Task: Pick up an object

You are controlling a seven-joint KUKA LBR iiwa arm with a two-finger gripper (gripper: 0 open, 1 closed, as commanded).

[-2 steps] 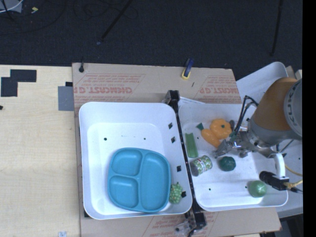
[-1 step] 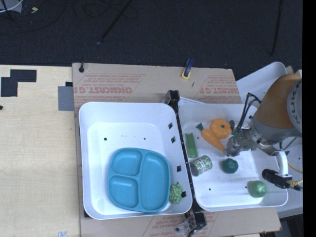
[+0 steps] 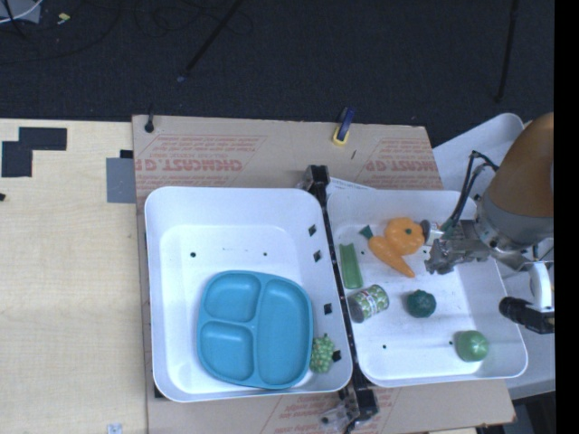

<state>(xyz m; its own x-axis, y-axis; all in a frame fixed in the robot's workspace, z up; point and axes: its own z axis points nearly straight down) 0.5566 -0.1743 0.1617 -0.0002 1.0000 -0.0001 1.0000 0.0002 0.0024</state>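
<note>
Inspected: right bin, holding six small items. Nearest to the gripper: orange toy vegetable, lying in the bin's upper middle, with a carrot-shaped orange piece touching its lower side. Judged the likely target on nearness alone.

Handling, by judgement: light, probably hollow plastic or foam, smooth and rounded, so apt to roll or squirt out of a pinch; not fragile. Best taken across the widest part of the round body, clear of the carrot-shaped piece, to avoid dragging both.

Other candidates:
- green strip, flat near the bin's left wall, judged awkward to get under
- small can, lying on its side, judged prone to rolling
- dark green ball, near the can
- pale green round fruit, toward the lower right corner, well apart from the rest

Arm pose: reaching in from the right, orange band uppermost, wrist low over the bin, gripper just beside the orange toy vegetable's right side. Touching or apart: cannot tell. Pincer state: cannot tell, tip lost among dark hardware and cabling. Nothing seen held.

Left bin: blue divided plate, with a green bumpy cluster at its lower right edge
</note>
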